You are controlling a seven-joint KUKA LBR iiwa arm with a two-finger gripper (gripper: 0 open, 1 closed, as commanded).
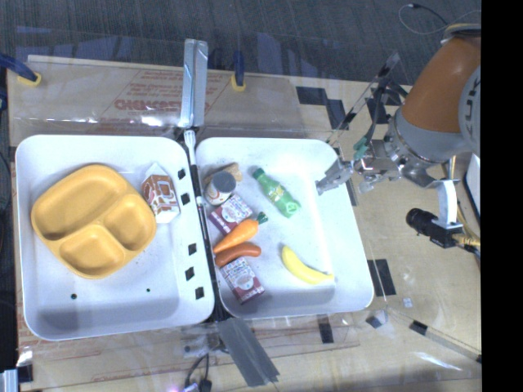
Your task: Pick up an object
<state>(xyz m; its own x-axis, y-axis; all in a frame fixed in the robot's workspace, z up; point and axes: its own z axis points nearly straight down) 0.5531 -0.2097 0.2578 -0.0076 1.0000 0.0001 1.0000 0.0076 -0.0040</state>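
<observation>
The end effector [337, 175] hangs over the right bin's [347, 243] right edge, I cannot tell its state; bottle [274, 192], carrot [238, 233], banana [306, 267] lie nearby; left bin [49, 313] holds a yellow tray [91, 219].

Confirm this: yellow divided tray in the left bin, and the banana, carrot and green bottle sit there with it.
Not quite. The yellow divided tray is in the left bin, but the banana, carrot and green bottle lie in the right bin, as the camera view shows.
</observation>
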